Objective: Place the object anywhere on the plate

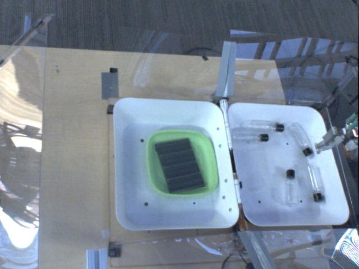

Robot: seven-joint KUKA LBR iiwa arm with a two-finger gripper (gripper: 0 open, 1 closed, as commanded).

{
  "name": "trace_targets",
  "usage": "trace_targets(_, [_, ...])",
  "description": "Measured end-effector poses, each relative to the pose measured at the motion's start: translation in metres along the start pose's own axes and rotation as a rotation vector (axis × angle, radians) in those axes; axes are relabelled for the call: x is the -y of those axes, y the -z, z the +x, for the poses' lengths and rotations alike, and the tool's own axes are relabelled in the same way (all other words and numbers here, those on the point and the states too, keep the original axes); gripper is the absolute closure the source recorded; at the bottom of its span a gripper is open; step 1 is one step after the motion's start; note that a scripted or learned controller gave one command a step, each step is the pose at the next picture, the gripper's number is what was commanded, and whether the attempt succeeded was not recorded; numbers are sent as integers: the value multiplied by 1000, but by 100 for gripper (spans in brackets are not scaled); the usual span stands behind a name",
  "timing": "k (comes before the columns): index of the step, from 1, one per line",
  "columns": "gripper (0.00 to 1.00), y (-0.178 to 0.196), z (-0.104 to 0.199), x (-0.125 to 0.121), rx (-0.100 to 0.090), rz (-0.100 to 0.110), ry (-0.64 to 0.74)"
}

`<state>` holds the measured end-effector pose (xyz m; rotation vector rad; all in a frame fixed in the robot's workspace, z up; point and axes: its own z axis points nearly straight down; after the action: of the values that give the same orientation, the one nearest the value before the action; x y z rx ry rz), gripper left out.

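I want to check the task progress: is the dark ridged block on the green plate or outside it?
On it. The dark ridged block lies flat inside the green plate, with green rim around it.

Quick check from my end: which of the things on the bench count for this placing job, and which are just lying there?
For the job:
green plate in the left bin
dark ridged block, already lying on the plate

Just lying about:
clear vials with black caps, e.g., in the right bin
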<state>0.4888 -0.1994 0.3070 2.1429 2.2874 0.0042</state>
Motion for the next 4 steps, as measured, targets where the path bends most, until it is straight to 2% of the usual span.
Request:
trace_targets(1, [0,9,-6,0,1,-2,205])
trace_targets(3, [0,52,-7,0,3,-4,650])
trace_targets(4, [0,62,-6,0,3,-3,795])
